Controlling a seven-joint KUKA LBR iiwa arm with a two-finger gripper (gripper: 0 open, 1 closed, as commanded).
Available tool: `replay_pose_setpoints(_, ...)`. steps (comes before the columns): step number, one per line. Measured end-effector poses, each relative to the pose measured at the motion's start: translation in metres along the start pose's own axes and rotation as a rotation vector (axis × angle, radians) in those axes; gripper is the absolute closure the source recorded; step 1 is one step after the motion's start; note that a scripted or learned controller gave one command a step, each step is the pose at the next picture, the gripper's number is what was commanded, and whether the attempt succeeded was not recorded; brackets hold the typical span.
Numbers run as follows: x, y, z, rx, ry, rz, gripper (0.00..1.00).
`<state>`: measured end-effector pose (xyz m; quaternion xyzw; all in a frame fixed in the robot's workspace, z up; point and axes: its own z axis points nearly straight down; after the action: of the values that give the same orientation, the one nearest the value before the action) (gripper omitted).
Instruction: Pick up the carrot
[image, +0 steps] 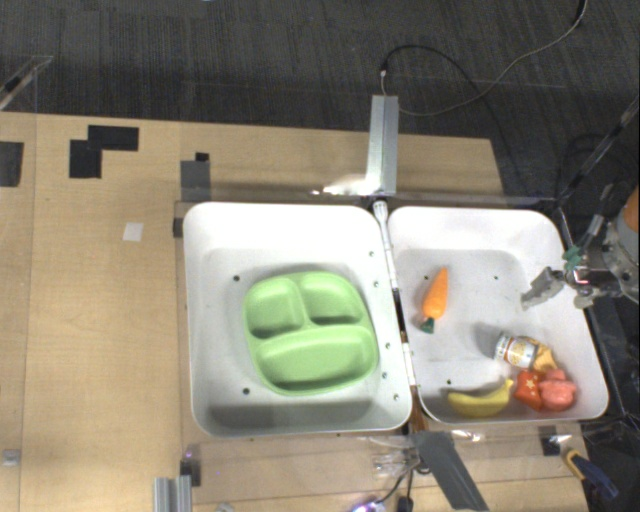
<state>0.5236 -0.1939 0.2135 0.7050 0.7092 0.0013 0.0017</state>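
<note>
Wooden desk (90, 330) on dark carpet, two white bins side by side. Left bin (215, 300) holds green tray (310, 330). Carrot (434, 297) in right bin (480, 235), near its left wall. Jaws (545, 287) at right edge, well apart from carrot; open or closed, cannot tell.

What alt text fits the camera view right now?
An orange carrot lies untouched in the right bin, with the gripper apart from it near the bin's right side. A banana, can and red toy sit nearer; a green plate fills the left bin.
</note>
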Motion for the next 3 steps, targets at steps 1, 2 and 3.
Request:
replay_pose_setpoints(1, 0.078, 0.011, 0.077, 0.002, 0.001, -0.034, 0.00)
replay_pose_setpoints(2, 0.104, 0.071, 0.124, -0.009, -0.001, -0.155, 0.00)
replay_pose_setpoints(3, 0.099, 0.127, 0.126, -0.007, -0.001, -0.229, 0.00)
